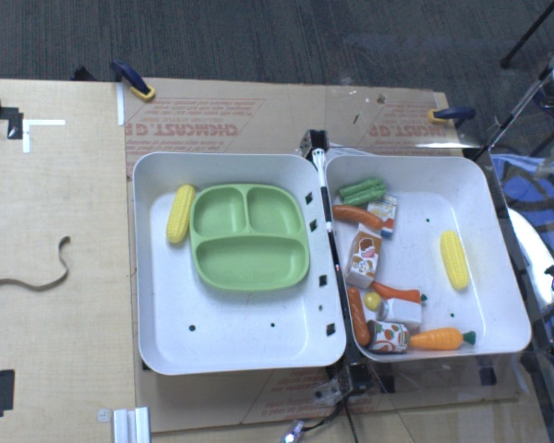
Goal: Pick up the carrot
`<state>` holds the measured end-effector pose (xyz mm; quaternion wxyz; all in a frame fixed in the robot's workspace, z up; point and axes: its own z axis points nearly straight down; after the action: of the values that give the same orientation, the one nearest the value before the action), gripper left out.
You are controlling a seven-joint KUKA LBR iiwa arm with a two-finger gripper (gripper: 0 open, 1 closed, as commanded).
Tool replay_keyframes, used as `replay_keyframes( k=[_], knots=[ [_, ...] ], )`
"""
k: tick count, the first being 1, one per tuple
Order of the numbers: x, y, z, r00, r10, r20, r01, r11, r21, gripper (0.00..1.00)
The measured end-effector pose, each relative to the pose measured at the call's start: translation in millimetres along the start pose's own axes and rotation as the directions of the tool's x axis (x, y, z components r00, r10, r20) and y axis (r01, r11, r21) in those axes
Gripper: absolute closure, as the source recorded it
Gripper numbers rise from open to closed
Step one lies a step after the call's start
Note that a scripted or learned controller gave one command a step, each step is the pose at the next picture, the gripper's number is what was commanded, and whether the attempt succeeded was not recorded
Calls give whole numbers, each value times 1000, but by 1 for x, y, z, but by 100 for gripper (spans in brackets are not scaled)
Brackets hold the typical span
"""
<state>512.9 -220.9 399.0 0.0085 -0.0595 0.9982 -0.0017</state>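
Orange carrot (pixel 437 340) with green top lies flat; right bin (pixel 499 238) front

Two white bins (pixel 231 349), dotted with small black marks. Plate (pixel 250 236): light green, plain. Two corn cobs (pixel 179 213) (pixel 454 258): yellow. Carrot (pixel 438 340): orange, green-tipped; three further carrots (pixel 355 215) (pixel 399 293) (pixel 357 312) are coloured likewise. Beans (pixel 362 191): dark green. Cartons (pixel 365 257): white, printed in red and orange. Bench (pixel 55 340): pale wood; cardboard (pixel 222 127) brown, red-lettered. Clamps (pixel 134 79): blue and yellow.
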Motion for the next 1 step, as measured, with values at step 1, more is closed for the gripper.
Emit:
replay_keyframes(
  k=[1],
  knots=[
    [29, 2, -35, 994, -113, -11, 113, 994, -4, 0]
  ],
)
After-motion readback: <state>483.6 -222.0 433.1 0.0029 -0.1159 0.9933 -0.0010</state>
